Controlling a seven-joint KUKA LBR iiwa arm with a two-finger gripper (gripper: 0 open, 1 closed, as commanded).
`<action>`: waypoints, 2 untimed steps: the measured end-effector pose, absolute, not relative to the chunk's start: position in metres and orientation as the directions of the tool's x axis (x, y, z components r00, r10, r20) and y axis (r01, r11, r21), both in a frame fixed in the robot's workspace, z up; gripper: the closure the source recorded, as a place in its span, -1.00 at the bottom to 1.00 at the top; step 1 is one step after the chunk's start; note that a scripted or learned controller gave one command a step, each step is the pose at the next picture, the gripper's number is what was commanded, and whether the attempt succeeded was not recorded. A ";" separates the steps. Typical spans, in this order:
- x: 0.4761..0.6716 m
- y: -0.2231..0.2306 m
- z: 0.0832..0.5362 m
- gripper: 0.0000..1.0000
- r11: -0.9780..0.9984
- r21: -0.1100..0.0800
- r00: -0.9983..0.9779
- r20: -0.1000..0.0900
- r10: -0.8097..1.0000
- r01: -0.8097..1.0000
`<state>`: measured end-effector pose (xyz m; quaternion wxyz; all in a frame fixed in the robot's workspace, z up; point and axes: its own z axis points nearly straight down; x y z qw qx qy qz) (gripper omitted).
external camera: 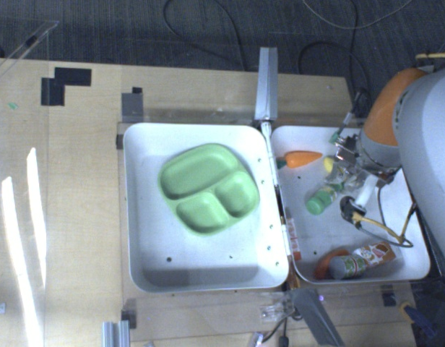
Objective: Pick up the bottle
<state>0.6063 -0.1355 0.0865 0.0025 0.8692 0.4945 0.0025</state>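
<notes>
Two bottles lie in the right bin (pixel 417 266). A small green bottle (pixel 319 201) lies tilted near the bin's middle, its green cap toward the lower left. A larger bottle (pixel 360 260) with a grey cap and a red and orange label lies on its side along the front wall. My gripper (pixel 343 170) hangs over the bin just up and right of the green bottle, close to its upper end. The grey arm with its orange band (pixel 385 118) comes in from the right. Contact between gripper and green bottle is not discernible.
An orange carrot-like piece (pixel 303 159) and a small yellow item (pixel 328 165) lie at the back of the right bin. A black cable with a yellow tip (pixel 370 223) hangs beside the gripper. The left bin (pixel 143 251) holds a green divided plate (pixel 208 188).
</notes>
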 end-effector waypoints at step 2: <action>0.609 -0.134 0.100 1.00 -0.501 0.014 0.501 0.005 0.865 0.865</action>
